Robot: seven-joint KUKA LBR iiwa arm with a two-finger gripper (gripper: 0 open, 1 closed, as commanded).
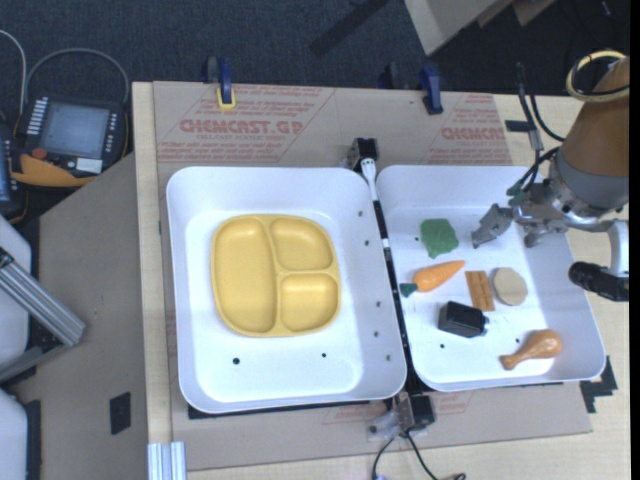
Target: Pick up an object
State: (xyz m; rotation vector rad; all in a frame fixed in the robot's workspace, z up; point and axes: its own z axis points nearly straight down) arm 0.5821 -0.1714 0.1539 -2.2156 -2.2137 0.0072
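Observation:
My gripper [515, 226] hangs over the far part of the right bin [570, 368], with the grey arm and its orange band rising to the right. Its two grey fingers [489, 228] stand spread, open, and nothing is between them. Below it in the bin lie a green leafy piece [438, 236], an orange carrot [438, 276], a brown wafer [480, 290], a beige round piece [510, 287], a black block [462, 319] and a tan drumstick [532, 348]. The beige piece and the wafer lie nearest, just in front of the fingers.
The left bin [200, 358] holds a yellow divided plate [275, 273]. A ridge with black fasteners [385, 258] separates the two bins. Both bins rest on a cardboard sheet [300, 118] held by blue clamps at the back.

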